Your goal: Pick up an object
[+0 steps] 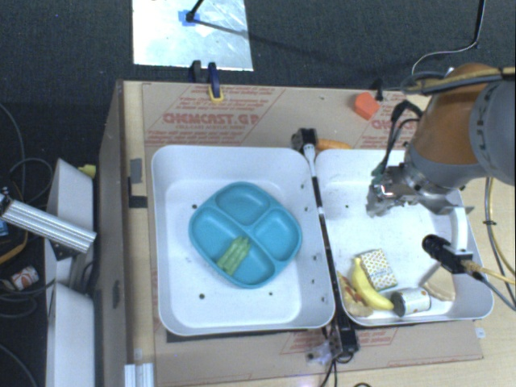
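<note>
My gripper (pixel 380 202) hangs over the upper middle of the right bin (pixel 343 176), above bare white floor, with nothing visible between its parts. Below it, near the bin's front, lie a small patterned box (pixel 376 268), a yellow banana (pixel 368 291) and a white-grey cylinder (pixel 411 300). The left bin (pixel 173 184) holds a blue divided plate (pixel 244 234) with a green piece (pixel 234 254) in one compartment.
A raised divider (pixel 317 208) separates the two bins. An orange block (pixel 365 105) and an orange stick (pixel 332 144) lie on the board behind the right bin. A blue clamp (pixel 213 77) sits at the board's back edge.
</note>
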